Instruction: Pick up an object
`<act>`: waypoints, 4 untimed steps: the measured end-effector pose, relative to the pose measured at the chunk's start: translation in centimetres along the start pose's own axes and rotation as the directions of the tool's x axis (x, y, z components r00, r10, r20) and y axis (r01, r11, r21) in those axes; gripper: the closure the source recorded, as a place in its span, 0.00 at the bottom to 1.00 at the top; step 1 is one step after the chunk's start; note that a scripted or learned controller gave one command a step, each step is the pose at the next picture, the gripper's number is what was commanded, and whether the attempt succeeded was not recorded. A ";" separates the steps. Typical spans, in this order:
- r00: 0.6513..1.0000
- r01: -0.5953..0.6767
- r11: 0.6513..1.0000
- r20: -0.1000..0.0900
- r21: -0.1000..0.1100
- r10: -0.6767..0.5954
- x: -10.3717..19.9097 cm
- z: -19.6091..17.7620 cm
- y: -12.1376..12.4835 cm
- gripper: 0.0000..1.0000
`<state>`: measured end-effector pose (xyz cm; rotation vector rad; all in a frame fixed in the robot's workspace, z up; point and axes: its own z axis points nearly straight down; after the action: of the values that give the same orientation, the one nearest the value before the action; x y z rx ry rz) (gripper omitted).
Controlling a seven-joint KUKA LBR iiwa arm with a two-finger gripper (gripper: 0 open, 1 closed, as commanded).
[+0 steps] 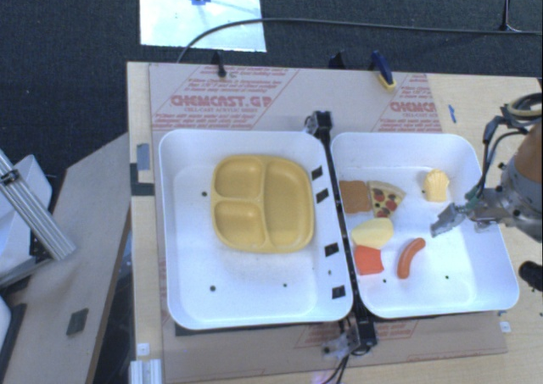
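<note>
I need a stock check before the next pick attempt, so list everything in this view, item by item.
Bins: 2, white, side by side on the bench.
Divided plate: 1, yellow, middle of the left bin.
Toast slice: 1, brown, right bin, upper left.
Pizza slice: 1, tan with red spots, beside the toast slice.
Small yellow piece: 1, pale yellow, right bin, upper right.
Yellow wedge: 1, yellow, right bin, left side.
Orange block: 1, orange-red, just below the wedge.
Sausage: 1, red-orange, right bin, lower middle.
Clamp: 1, blue and yellow, bench's far edge.
Gripper: 1, grey, over the right bin's right side.
</note>
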<state>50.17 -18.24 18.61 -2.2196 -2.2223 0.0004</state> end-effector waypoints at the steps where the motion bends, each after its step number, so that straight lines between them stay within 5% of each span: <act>1: 1.000 0.000 1.000 -0.001 0.000 0.000 0.6 4.4 0.1 0.00; 2: 1.000 0.000 1.000 0.002 -0.004 0.000 0.5 3.1 0.3 1.00; 4: 1.000 0.004 1.000 0.003 -0.007 -0.004 0.1 -8.0 -0.2 1.00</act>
<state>50.01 -18.14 26.60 -2.2203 -2.2312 -0.0045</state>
